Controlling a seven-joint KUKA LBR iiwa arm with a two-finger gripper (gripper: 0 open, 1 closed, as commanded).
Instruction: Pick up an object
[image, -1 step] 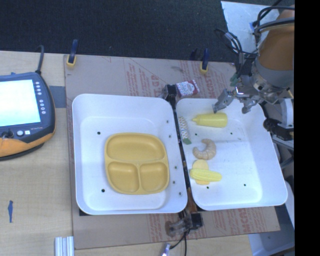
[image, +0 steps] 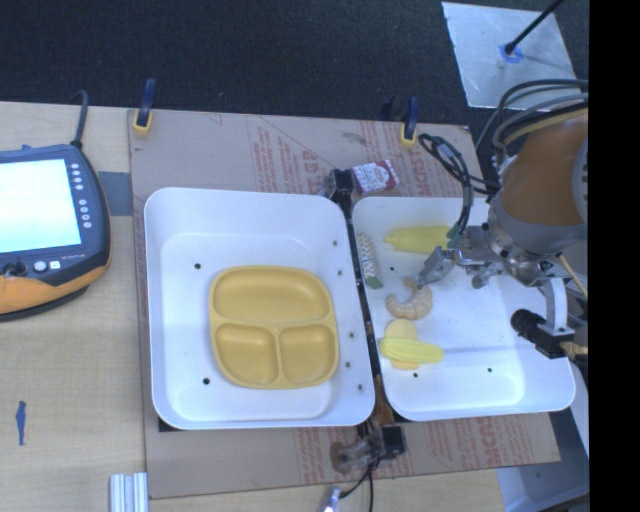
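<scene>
In the right bin (image: 500, 395) lie a yellow corn-like piece (image: 416, 238) at the back, a tan curled piece (image: 411, 302) in the middle, and a yellow and cream piece (image: 408, 348) toward the front left. A small striped item (image: 368, 258) rests against that bin's left wall. My gripper (image: 460, 272) hangs low over the right bin, just right of the tan piece and in front of the corn piece. It stands open, and I see nothing between its fingers.
The left bin (image: 180, 390) holds a yellow divided plate (image: 272, 326). A tablet pendant (image: 45, 225) lies at the far left of the bench. A small red-and-white packet (image: 374, 177) sits behind the bins. Cables trail from the arm at the right.
</scene>
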